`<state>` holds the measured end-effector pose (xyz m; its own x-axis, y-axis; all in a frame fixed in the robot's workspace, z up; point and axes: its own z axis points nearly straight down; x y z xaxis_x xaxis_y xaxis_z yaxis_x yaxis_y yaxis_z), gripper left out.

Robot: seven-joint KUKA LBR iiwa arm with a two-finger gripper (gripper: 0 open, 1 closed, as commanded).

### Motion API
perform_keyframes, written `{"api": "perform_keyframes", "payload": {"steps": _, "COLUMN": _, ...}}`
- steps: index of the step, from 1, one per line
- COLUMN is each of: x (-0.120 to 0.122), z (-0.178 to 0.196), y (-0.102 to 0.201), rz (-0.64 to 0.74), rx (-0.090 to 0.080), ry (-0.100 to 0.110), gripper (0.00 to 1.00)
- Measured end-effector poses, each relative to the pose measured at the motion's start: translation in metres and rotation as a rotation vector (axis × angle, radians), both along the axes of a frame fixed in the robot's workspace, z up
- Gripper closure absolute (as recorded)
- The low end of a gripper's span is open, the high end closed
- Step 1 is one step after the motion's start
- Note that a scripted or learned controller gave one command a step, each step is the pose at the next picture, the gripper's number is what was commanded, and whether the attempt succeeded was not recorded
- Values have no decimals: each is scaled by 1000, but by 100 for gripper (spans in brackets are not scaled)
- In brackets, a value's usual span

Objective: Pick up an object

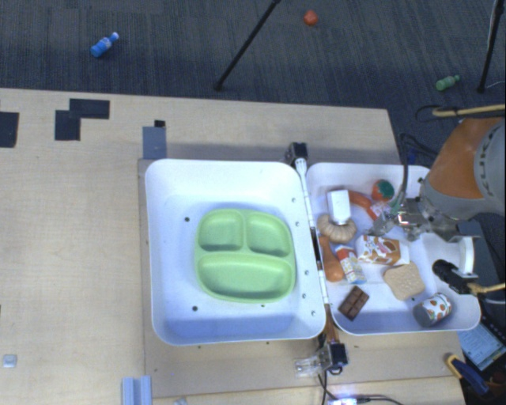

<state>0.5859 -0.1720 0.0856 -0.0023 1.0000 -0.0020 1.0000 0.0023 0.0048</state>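
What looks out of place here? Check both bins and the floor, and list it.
Three small things lie on the carpet beyond the bench: a blue bottle, an orange ball and a green piece. In the right bin the toy food lies jumbled. The green tray sits neatly in the left bin.

We see a pale green divided tray in the left white bin. In the right white bin, right of the tray, we note a white box, a tan bagel, a dark brown chocolate bar, a beige toast slice and an orange carrot with green top.
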Motion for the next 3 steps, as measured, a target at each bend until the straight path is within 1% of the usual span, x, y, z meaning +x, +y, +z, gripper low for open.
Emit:
{"api": "perform_keyframes", "payload": {"steps": 1, "x": -24, "z": 1, "y": 10, "rz": 0, "rx": 1, "ry": -1, "gripper": 0}}
{"api": "perform_keyframes", "payload": {"steps": 2, "x": 4, "z": 0, "y": -9, "rz": 3, "rx": 1, "ry": 1, "gripper": 0}}
{"api": "perform_keyframes", "payload": {"steps": 3, "x": -7, "z": 0, "y": -2, "rz": 1, "rx": 1, "ry": 0, "gripper": 0}}
